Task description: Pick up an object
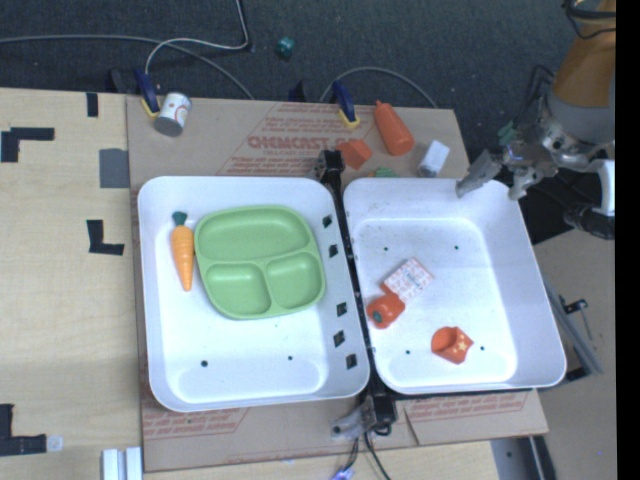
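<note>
The right bin (500, 230) holds three small things: a pink and white checked block (408, 277), a round red-orange piece (384, 311) just below it, and an orange lump (452, 344) near the front. My gripper (497, 178) hangs over the bin's far right corner, well apart from all three. Its two dark fingers spread apart with nothing between them. In the left bin (160, 298) lie a green divided plate (262, 260) and a toy carrot (183, 253) at the plate's left.
Behind the bins on the cardboard sit an orange bottle-shaped toy (393, 128), a small orange piece (357, 153), a white cube (434, 156) and a small can (173, 112). Clamps and cables run along the back edge.
</note>
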`<state>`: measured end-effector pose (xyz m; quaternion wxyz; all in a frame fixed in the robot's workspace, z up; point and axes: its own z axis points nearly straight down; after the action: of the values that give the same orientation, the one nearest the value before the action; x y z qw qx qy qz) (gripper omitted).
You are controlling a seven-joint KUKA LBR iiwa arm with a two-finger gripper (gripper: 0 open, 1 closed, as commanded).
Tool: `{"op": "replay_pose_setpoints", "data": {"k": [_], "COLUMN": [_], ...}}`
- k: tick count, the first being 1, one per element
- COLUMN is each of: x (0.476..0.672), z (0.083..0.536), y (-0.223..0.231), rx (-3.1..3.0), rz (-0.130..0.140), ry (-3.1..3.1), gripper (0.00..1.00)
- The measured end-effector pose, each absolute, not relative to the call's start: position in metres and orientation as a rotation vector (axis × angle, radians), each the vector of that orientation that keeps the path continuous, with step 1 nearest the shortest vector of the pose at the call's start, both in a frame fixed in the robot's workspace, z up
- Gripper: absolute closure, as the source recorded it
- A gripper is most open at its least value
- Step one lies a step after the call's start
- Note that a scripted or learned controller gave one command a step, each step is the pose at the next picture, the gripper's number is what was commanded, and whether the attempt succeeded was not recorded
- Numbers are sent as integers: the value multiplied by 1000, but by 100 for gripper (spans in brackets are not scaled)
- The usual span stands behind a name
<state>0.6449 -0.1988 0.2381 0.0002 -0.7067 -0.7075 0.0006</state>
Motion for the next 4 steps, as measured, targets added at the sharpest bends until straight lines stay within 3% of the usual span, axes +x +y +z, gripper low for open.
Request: {"op": "replay_pose_setpoints", "data": {"k": [1, 2, 3, 4], "x": [578, 547, 559, 507], "z": [151, 176, 100, 87], "y": [-224, -147, -98, -156], "rx": [-2220, -2217, -2217, -2226], "rz": [4, 0, 3, 0], "ry": [-2220, -2224, -2221, -2223], "gripper": [0, 0, 0, 0]}}
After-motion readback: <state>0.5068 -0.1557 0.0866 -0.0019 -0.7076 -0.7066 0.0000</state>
